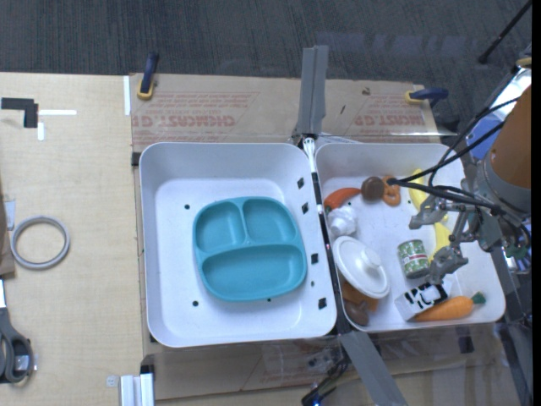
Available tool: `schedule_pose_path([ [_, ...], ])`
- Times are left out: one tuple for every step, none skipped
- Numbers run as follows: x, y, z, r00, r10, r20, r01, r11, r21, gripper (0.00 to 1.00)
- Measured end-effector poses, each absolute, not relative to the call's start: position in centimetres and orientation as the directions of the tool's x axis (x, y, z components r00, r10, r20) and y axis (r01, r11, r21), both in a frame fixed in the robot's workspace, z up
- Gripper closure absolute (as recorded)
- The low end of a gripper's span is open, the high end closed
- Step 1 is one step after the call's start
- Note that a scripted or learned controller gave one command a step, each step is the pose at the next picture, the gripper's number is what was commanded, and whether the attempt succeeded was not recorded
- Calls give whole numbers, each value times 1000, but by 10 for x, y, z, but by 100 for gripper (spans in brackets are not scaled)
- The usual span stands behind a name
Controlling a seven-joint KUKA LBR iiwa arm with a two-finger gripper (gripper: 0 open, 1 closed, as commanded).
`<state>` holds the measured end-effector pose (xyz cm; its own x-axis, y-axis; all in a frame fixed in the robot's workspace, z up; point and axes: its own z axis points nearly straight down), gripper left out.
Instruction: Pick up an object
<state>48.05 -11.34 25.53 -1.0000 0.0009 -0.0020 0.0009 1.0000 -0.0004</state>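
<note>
Small green-labelled can (412,258), seemingly upright, right bin (397,161), carrot (445,309) near front wall beside it

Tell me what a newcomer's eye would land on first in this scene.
First the teal divided plate, lying alone in the left bin. Next the clutter in the right bin: a carrot at the near edge, a small green can mid-bin, and a white lid by the divider. The gripper hangs over that bin, just right of the can.
</note>
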Motion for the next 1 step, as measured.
schedule_pose_path([
  [491,-159,119,-991,132,-16,132,991,-2,0],
])
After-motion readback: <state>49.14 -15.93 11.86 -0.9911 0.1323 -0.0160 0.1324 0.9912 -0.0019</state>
